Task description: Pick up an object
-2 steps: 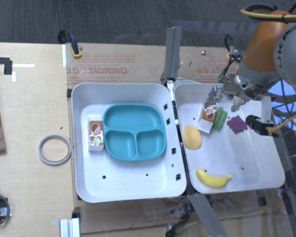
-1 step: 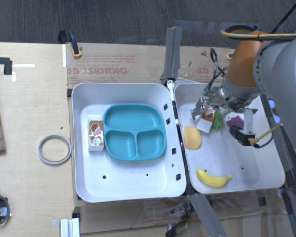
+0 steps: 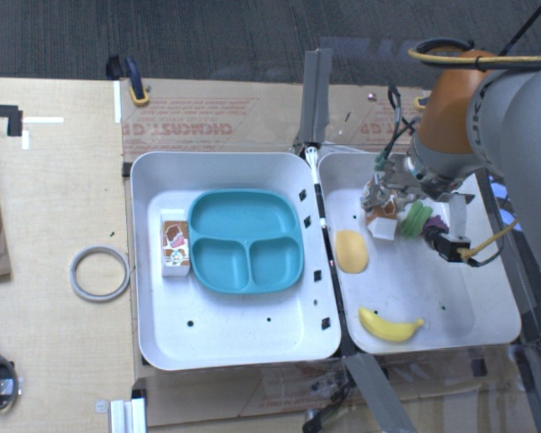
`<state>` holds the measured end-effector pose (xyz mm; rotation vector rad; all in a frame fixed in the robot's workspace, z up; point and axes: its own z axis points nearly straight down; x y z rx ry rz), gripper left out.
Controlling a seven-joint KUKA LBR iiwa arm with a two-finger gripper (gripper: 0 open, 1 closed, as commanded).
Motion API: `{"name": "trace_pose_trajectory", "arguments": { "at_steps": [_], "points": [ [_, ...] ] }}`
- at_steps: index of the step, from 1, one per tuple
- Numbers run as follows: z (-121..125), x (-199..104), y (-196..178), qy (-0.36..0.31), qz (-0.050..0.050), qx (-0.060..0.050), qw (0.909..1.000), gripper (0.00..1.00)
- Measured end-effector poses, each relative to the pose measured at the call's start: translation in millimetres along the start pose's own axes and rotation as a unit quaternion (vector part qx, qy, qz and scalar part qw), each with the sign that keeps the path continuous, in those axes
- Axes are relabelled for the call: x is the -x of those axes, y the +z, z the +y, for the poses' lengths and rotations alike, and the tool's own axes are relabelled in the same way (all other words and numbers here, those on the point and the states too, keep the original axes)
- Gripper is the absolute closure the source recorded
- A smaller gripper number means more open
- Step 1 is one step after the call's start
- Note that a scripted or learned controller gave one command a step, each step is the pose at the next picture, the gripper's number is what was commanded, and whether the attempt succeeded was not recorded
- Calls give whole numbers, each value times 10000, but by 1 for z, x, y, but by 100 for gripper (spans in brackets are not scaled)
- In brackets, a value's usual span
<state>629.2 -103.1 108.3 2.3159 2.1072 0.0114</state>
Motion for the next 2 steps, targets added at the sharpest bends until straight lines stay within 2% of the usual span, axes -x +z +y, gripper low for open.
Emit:
{"name": "trace_pose_trajectory", "arguments": {
  "at_steps": [1, 2],
  "points": [
    [28, -30, -83, 706, -5, -71, 9975, 100],
    [26, -57, -150, 799, -9, -74, 9968, 100]
  ]
}}
